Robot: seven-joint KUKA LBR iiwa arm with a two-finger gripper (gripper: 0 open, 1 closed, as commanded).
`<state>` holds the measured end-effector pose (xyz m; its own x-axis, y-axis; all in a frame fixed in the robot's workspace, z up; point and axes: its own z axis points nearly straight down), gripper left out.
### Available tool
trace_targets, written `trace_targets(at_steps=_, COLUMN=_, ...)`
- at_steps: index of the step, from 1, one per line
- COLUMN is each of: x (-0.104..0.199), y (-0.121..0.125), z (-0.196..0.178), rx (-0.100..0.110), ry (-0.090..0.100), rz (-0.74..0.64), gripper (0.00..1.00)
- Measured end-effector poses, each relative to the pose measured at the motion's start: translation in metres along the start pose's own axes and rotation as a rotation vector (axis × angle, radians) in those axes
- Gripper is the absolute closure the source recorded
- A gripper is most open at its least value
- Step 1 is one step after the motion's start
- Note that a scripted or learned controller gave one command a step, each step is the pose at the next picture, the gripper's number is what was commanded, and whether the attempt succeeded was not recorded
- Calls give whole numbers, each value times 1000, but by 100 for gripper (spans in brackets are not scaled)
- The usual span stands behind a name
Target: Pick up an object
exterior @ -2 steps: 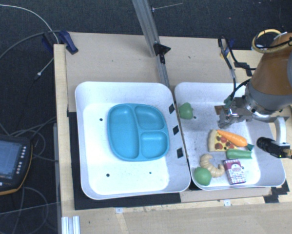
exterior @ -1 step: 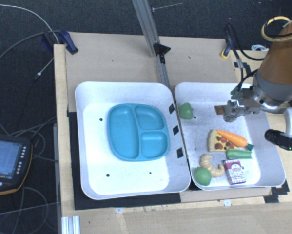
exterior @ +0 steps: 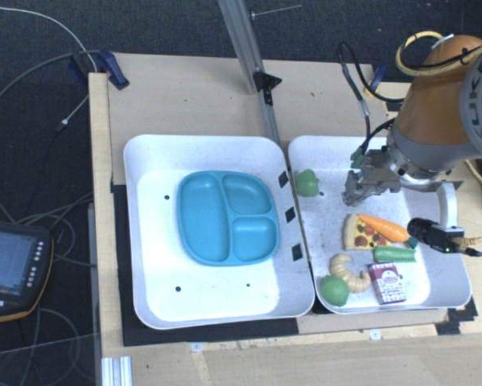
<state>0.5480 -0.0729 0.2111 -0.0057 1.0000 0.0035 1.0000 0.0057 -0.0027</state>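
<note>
My gripper (exterior: 358,193) hangs over the right bin (exterior: 329,155), near its middle, just above the toy pizza slice (exterior: 361,233) and an orange carrot (exterior: 383,227). A green round fruit (exterior: 306,183) lies to the gripper's left by the divider. Toward the front lie a green pepper-like piece (exterior: 394,254), a tan curled croissant (exterior: 352,272), a green ball (exterior: 334,289) and a dark red packet (exterior: 388,284). Nothing shows between the fingers from this angle.
The left bin (exterior: 156,288) holds a blue divided plate (exterior: 227,216). A metal pole (exterior: 245,34) slants down to the gap between the bins. A black connector with a yellow tip (exterior: 435,236) sticks over the right bin's right side.
</note>
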Motion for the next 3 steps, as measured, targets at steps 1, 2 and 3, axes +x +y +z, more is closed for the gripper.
trace_targets(at_steps=1, x=53, y=-3, z=6, rx=1, ry=0, rz=-1, gripper=100)
trace_targets(at_steps=2, x=109, y=-14, z=-7, rx=-2, ry=0, rz=-2, gripper=100)
trace_targets(at_steps=3, x=161, y=-10, z=-20, rx=-5, ry=-1, rz=-2, gripper=100)
